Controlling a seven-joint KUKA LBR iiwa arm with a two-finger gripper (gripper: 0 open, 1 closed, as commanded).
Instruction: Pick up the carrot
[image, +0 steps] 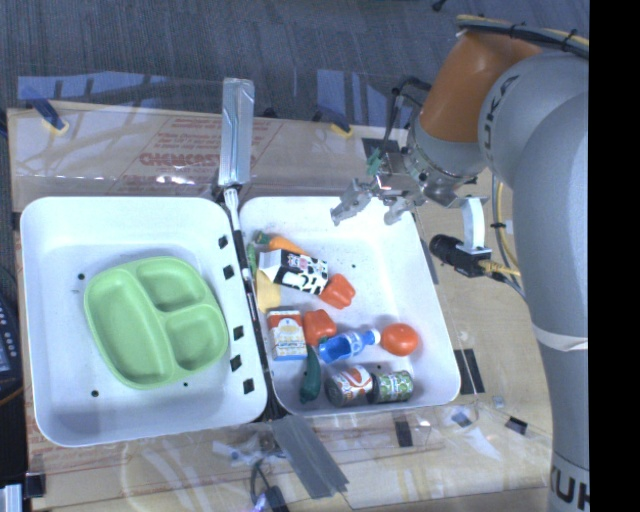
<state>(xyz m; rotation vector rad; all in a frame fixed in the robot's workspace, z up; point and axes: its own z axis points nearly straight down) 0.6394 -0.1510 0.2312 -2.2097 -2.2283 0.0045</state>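
The carrot (284, 243) is a small orange piece with a green top, lying in the upper left of the right bin (420, 290), near the divider. A black-and-white carton (301, 272) covers its lower end. My gripper (372, 208) hovers over the bin's far edge, up and to the right of the carrot and well apart from it. Its fingers (346, 210) are spread open with nothing between them.
The right bin also holds an orange pepper (339, 291), a red tomato (399, 339), a blue bottle (347, 346), a juice box (286, 333), two cans (351, 385) and a green vegetable (311, 377). A green divided plate (155, 320) lies in the left bin (50, 260).
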